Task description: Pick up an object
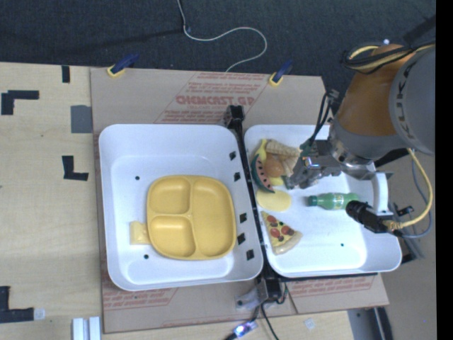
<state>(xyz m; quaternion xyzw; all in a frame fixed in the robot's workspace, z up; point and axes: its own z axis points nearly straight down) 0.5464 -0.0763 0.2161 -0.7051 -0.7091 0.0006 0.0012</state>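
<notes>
Descend vertically over one item in the right bin [368,261]; close only when the item sits squarely between the fingers, since the food pieces crowd the bin's left wall. The left bin [113,190] holds a yellow tray [191,216], well apart from the work. The tool [301,174] hangs low in the right bin; whether it is parted or closed cannot be told. A sandwich [277,158] lies just left of it, a green bottle [328,202] just below right, and a pizza slice [281,232] nearer the front.
</notes>
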